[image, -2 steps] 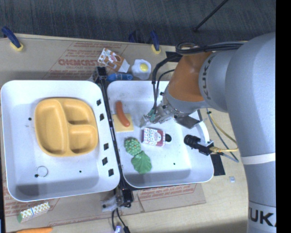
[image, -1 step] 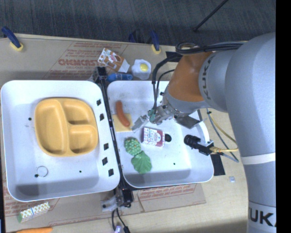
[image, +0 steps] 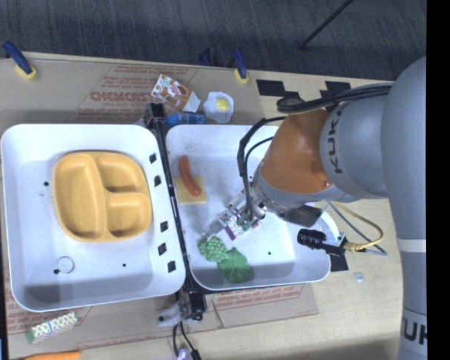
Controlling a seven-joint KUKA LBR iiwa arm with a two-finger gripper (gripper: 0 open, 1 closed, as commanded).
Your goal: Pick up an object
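down-left of the gripper point(image: 235, 222) in the right bin point(image: 285, 272), green grapes point(image: 223, 256) just beside, hot dog point(image: 189, 178) up-left; finger state untellable

A dark grey ribbed floor point(image: 135, 13) lies beyond the table point(image: 120, 88). The table is covered in printed brown cardboard. Blue clamps point(image: 19, 58) grip its far edge.

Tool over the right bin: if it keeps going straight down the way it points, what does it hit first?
Most likely the green toy: the tool aims down and toward the bin's near-left corner, where it lies. Depth is unclear from above; it may land on bare bin floor just short of it.
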